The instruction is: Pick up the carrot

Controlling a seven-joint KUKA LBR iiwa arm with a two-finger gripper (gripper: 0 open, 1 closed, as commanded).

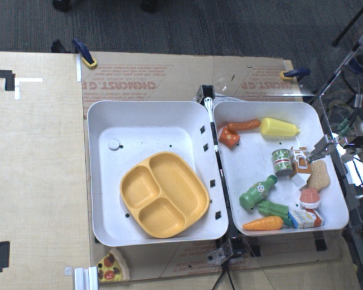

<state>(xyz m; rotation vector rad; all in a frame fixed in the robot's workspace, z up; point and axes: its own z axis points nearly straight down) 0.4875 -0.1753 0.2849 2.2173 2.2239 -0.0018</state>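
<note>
Gripper (322,147) hovers at the right bin's (333,217) right edge; I cannot tell its state. Beneath it crowd a small carton (299,158), green can (282,162) and bread slice (319,175). The carrot (263,224) lies well apart, against the near wall, beside a green bottle (258,193).

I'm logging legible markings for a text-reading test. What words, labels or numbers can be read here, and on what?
"CHEMAST GF", roughly, in red print seen upside down and mirrored, uncertain: brown cardboard sheet under the bins.
More red print, too faint to read: the same cardboard behind the right white bin.
Labels too small to read: small green can, small printed carton.
</note>
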